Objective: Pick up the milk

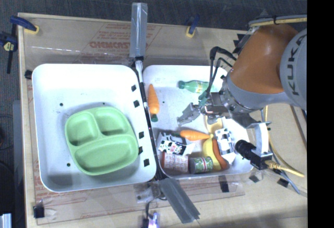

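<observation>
White carton: the milk (224, 137) is seen lower right of the frame, in the right bin (172, 76), wedged beside a banana (210, 147).
Handling: probably light, stiff, a bit slick; best gripped across the flat sides.
Claw (209, 108): parked just above-left of it, state can't be told.

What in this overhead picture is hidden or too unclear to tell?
- End effector: blurred and small, so its grip is unreadable.
- Right bin: its far right side is covered by the arm.
- Black-and-white carton: print too small to confirm that it is the milk.
- Jar: label unreadable.
</observation>
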`<act>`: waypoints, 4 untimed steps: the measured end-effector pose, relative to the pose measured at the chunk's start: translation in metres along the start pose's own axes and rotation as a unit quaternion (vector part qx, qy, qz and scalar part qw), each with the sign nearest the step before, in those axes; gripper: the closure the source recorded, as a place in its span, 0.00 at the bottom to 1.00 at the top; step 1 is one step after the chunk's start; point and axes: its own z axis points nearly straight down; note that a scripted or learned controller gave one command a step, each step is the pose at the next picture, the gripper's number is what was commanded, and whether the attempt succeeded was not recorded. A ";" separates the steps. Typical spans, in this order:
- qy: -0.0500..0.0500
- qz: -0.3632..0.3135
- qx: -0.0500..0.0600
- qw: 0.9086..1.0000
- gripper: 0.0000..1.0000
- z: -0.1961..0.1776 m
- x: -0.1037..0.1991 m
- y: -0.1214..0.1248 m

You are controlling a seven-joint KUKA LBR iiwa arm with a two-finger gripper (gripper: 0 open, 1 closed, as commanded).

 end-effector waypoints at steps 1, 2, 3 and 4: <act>0.000 0.064 0.000 0.998 0.00 0.042 0.019 -0.004; 0.000 0.132 0.000 0.991 0.00 0.082 -0.061 0.007; 0.000 0.055 -0.002 0.998 0.00 0.012 -0.089 -0.004; -0.001 0.027 -0.002 1.000 0.00 0.004 -0.089 -0.004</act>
